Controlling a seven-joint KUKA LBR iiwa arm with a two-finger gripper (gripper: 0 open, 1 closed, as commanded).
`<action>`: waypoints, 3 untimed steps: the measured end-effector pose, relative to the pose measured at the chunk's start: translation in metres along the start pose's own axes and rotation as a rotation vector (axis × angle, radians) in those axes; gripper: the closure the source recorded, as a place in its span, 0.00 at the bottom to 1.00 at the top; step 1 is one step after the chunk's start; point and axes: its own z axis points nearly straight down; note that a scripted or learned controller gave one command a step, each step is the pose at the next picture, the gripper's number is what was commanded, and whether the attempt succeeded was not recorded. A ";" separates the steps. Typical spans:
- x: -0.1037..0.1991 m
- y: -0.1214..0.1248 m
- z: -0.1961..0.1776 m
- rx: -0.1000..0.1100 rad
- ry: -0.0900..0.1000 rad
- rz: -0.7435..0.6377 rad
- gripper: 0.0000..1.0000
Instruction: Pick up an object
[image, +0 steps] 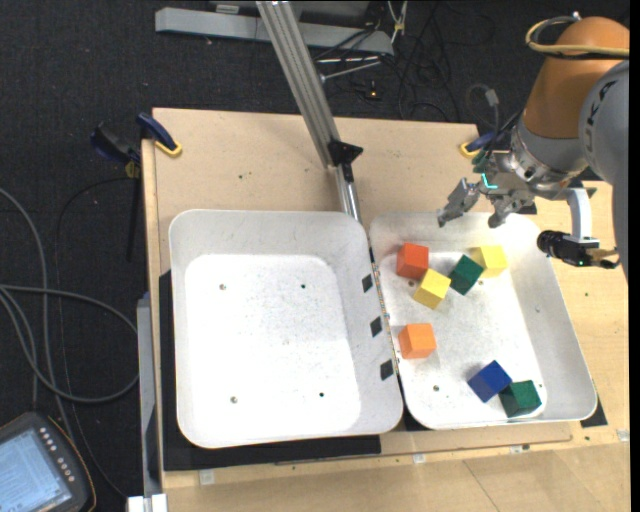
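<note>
One gripper (478, 200), spread wide and empty; yellow cube (491, 260) just below it, beside green cube (466, 273).

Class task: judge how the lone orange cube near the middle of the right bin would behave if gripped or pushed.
The orange cube looks solid and square-edged, so it is probably stiff and should slide, not roll. Its flat faces likely suit the pincer. It sits apart from the other blocks, so a push would probably disturb nothing, though the smooth right bin may let it skid.

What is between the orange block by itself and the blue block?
Just bare white bin floor, seen from the overhead camera. Nothing sits between the lone orange cube and the blue cube.
</note>
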 end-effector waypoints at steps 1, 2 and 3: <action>0.000 0.001 -0.004 -0.005 -0.002 -0.001 0.00; 0.000 0.001 0.039 -0.001 -0.001 0.000 0.00; 0.007 0.004 0.083 -0.008 -0.001 0.000 0.00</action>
